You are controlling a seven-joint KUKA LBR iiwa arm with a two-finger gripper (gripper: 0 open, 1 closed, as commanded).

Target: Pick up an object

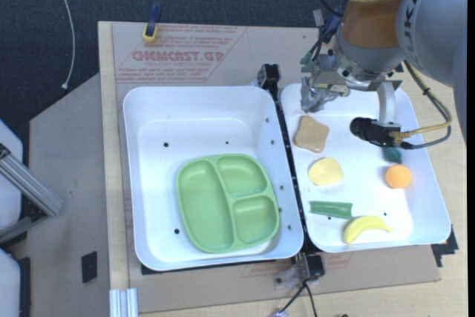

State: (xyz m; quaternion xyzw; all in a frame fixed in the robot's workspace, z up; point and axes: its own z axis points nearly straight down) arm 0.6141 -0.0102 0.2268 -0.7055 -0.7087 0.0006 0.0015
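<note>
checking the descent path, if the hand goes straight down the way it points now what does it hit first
Most likely the bare floor of the right bin near its far left corner. The hand hangs just beyond the tan toast-shaped piece, which lies a little nearer the camera; depth is hard to judge, so it might clip that piece.

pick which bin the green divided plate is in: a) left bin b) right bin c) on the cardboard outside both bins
a: the plate lies flat in the left bin, while the right bin has the toast, banana and orange ball.
</note>
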